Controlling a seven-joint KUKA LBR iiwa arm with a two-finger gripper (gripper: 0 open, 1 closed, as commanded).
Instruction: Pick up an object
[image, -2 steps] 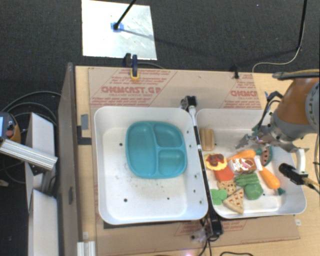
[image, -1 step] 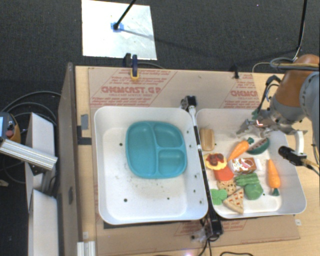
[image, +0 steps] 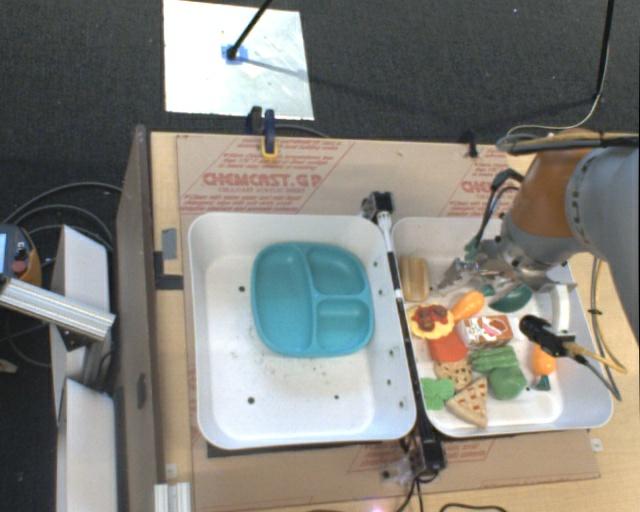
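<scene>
Arm (image: 560, 200) hides right bin's (image: 590, 400) rear; toy food (image: 470, 360) clutter overlaps.

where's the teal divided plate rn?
The teal divided plastic plate lies flat in the left white bin, toward its back right, just left of the divider between the bins.

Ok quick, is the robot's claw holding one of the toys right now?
Gripper: cannot be told. It sits low over the right bin, just above the toy food pile, too small and cluttered to read.
</scene>
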